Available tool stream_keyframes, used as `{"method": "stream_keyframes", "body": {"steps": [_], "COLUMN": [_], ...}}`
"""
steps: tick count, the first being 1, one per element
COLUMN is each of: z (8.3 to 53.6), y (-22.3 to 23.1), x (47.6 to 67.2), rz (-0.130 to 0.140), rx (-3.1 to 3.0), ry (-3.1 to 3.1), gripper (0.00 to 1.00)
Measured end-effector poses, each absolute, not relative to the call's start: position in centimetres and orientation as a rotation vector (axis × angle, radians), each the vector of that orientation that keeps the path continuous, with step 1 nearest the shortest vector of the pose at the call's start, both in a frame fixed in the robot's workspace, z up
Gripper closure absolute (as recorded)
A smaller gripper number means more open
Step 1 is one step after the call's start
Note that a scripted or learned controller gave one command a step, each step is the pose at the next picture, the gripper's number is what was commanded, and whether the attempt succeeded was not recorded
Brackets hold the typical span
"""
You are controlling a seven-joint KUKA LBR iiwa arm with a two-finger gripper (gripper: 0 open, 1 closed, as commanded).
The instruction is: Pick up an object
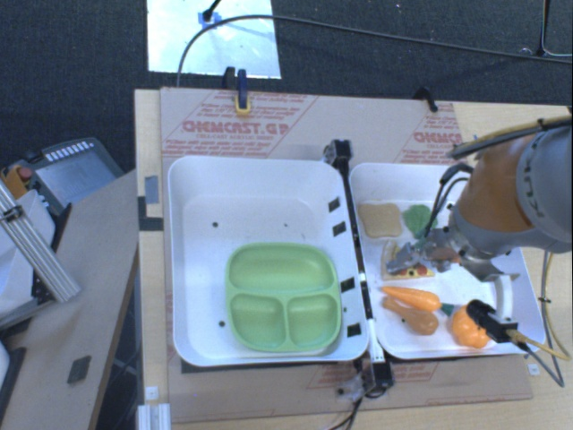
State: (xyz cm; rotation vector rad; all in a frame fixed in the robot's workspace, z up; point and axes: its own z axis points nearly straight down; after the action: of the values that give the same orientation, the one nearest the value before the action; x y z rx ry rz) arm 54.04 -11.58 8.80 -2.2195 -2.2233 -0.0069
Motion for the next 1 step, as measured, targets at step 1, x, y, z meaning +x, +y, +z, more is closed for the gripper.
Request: {"method": "stream_keyframes", "body": {"steps": [1], "z": [10.2], "y": [-11.41], "x": [54.43], "rz": [-0.02], "rx": [-2.221], "ry": [-2.232], "gripper": [1.0]}}
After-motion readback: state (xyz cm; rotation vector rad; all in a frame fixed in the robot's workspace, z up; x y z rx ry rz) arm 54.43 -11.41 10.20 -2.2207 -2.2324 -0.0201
